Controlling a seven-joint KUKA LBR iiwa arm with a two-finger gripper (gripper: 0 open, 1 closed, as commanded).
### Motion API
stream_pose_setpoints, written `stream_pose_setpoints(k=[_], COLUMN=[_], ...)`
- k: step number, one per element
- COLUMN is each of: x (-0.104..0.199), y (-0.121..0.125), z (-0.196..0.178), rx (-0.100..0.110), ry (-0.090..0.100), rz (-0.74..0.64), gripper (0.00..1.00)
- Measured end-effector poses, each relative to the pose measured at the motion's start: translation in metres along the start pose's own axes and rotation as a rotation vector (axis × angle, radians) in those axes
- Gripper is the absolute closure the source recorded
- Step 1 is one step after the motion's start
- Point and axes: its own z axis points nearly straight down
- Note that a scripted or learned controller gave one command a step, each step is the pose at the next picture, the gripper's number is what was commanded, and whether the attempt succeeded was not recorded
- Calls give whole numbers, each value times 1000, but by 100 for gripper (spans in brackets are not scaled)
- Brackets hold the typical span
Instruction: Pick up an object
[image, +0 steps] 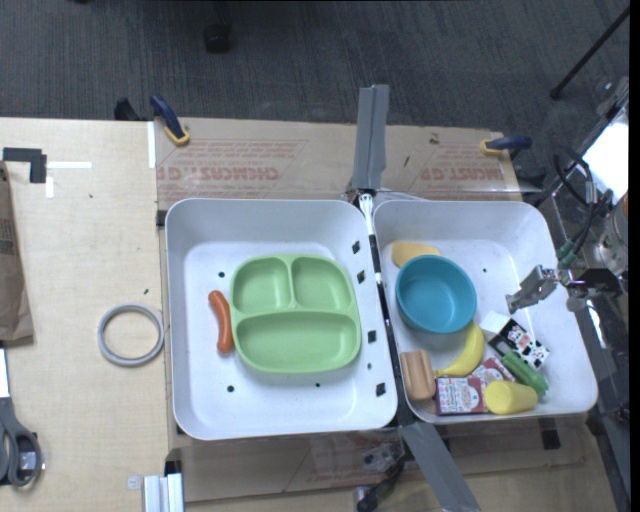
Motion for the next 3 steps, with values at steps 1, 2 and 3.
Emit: stream_pose_setpoints(k=[1, 2, 3], x=[-11, -41, -42], y=[-1, 25, 27], z=[126, 184, 174], rx=[0, -5, -9], ry=[1, -3, -4], rz=[-104, -200, -198], gripper=[0, 0, 100])
